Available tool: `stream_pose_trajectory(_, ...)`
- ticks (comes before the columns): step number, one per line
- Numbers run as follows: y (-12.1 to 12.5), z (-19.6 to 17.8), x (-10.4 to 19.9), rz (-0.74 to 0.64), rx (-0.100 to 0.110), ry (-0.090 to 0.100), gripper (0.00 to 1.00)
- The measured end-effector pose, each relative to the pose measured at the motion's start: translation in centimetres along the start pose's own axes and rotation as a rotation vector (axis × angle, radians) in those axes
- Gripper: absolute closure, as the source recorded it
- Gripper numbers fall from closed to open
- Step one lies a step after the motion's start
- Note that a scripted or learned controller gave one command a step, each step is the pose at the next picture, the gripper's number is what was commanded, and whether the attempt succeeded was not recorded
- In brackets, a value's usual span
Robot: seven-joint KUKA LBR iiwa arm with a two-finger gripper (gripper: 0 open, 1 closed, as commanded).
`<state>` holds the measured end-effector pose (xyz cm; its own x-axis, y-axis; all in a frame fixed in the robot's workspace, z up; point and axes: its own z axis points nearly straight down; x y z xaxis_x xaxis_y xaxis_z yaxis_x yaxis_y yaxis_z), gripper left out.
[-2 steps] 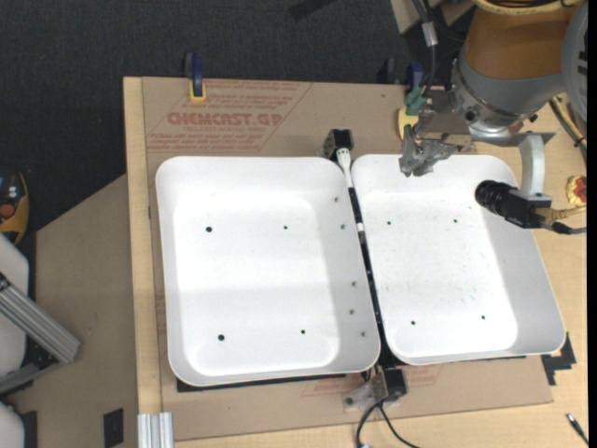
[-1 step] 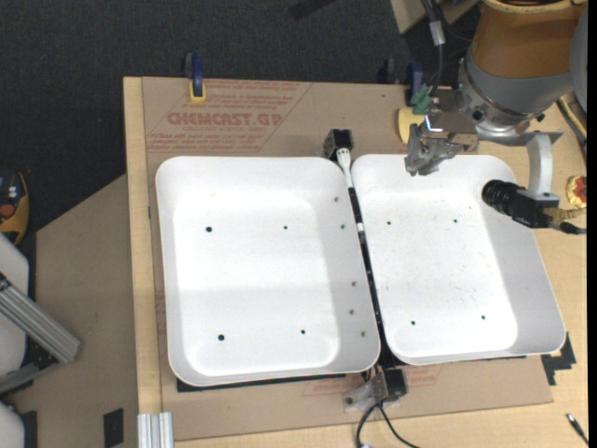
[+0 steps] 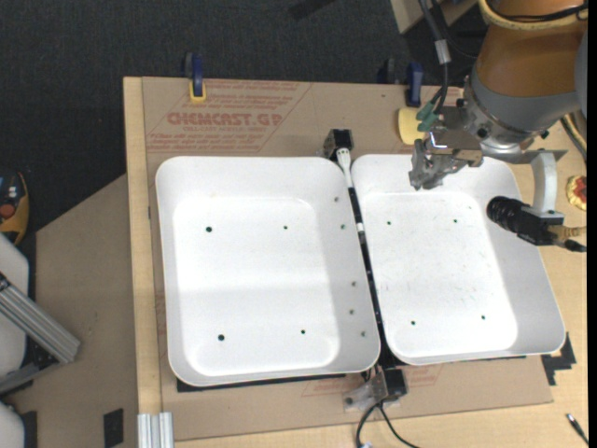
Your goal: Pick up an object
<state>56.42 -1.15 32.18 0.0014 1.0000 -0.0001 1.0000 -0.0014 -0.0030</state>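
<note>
A cardboard sheet [image 3: 224,119] printed in red covered the bench, held at its far edge by blue clamps [image 3: 195,66], against dark carpet. The left bin [image 3: 187,180] and right bin [image 3: 532,315] sat side by side. The gripper [image 3: 431,177] hovered over the right bin's far left corner; whether its jaws were parted could not be told, nor any object to pick up made out.
</note>
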Motion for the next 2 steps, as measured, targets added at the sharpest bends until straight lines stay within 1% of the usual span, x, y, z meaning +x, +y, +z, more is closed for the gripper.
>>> stream_pose_trajectory(1,1.0,-1.3,-1.8,0.001,-0.007,-0.001,1.00)
stream_pose_trajectory(2,0.7,7.9,5.9,-0.008,0.009,0.003,1.00)
